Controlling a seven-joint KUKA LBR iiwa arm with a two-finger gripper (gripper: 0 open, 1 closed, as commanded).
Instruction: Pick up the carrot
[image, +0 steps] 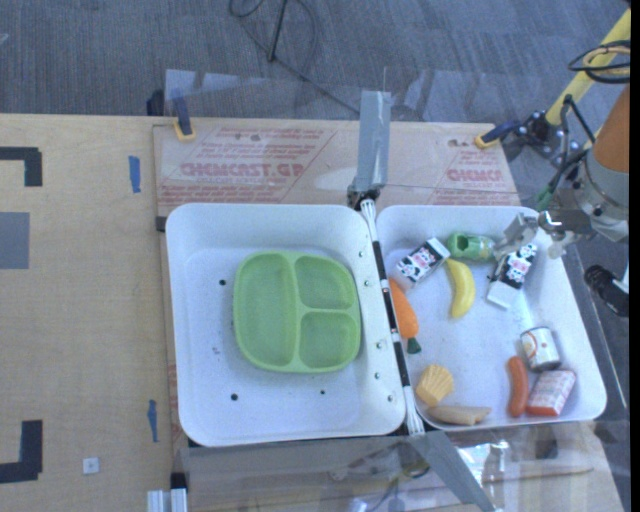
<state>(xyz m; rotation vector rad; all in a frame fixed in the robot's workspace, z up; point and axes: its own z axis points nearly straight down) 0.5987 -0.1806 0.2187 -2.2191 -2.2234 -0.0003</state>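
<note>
**Carrot lies at the right bin's left wall; end effector is up at the far right corner**

Nearest you in the right bin (590, 400), a tan bread-like piece (458, 413) lies along the front wall, with a yellow ridged piece (435, 383) just behind it. To their right you see a red sausage (516, 386) standing lengthwise beside a red-and-white packet (551, 393), and a small can (540, 347) just behind those two.

In the left bin (190, 400), a green divided plate (297, 311) sits near the middle, flat on the floor of the bin.

Your target, the carrot (403, 312), lies in the right bin tight against its left wall, next to the divider between the bins. Its orange body runs front to back, with the dark green end (412, 345) pointing toward you. Nothing is touching it on top.

Further back, a banana (461, 287) lies just right of the carrot but apart from it. Behind that are a black-and-white cow-patterned carton (422, 259) and a green bottle (470, 244) lying on its side.

At the far right corner, the end effector (531, 232) hangs over a second cow-patterned carton (511, 273), well apart from the carrot. You cannot tell from this view whether it is parted or closed, and nothing is seen gripped in it.

Behind the bins, a printed cardboard sheet (250, 165) lies on the bench (70, 330).
</note>
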